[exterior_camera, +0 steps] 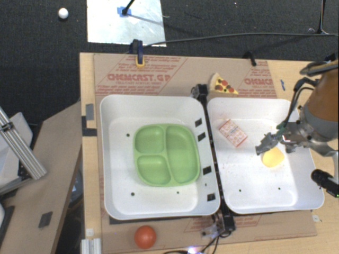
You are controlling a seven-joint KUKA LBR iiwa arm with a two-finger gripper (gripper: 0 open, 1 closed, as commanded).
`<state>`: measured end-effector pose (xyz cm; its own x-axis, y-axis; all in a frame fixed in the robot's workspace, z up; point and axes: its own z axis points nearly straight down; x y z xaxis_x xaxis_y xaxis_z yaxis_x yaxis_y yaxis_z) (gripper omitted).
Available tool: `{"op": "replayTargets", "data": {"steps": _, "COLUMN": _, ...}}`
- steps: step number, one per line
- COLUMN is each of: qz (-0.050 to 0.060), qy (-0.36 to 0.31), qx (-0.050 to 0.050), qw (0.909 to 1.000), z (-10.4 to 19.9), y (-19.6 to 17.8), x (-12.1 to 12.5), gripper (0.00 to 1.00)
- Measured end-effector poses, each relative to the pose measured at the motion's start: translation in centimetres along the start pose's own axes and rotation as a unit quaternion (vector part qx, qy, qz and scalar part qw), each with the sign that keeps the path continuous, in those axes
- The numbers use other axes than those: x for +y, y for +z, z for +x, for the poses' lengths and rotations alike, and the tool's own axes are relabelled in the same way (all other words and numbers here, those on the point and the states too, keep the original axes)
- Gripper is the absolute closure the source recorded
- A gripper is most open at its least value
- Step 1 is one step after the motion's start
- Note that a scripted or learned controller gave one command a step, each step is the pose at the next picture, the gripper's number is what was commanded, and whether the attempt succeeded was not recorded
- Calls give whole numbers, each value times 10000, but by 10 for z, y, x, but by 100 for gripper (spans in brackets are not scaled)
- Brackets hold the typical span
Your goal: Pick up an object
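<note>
A round yellow object (273, 159) lies in the right bin (254, 194), toward its right side. My gripper (271, 144) hovers directly over the yellow object's upper edge, reaching in from the right. A pink patterned packet (232, 132) lies flat in the same bin, up and to the left of the gripper. The left bin (119, 194) holds a green divided plate (166, 154).
A toy pizza slice (223, 84) sits on the cardboard behind the bins. A red ball (145, 236) rests on the bench in front of the left bin. Black clips (206, 169) line the seam between the bins. A small white ball (63, 13) lies far back left.
</note>
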<state>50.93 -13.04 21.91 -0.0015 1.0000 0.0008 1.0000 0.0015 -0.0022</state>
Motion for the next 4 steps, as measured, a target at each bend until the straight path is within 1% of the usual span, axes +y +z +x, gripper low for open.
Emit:
{"op": "replayTargets", "data": {"steps": 1, "qz": 3, "qy": -2, "qx": 1, "qw": 10000, "z": 1, "y": 62, "x": 5, "gripper": 0}}
{"op": "replayTargets", "data": {"steps": 2, "qz": 4, "qy": 4, "qx": 1, "qw": 10000, "z": -3, "y": 123, "x": 1, "gripper": 0}}
{"op": "replayTargets", "data": {"steps": 3, "qz": -23, "qy": -4, "qx": -6, "qw": 10000, "z": -3, "y": 109, "x": 2, "gripper": 100}}
{"op": "replayTargets", "data": {"steps": 4, "qz": -27, "qy": -12, "qx": -7, "qw": 10000, "z": 2, "y": 65, "x": -1, "gripper": 100}}
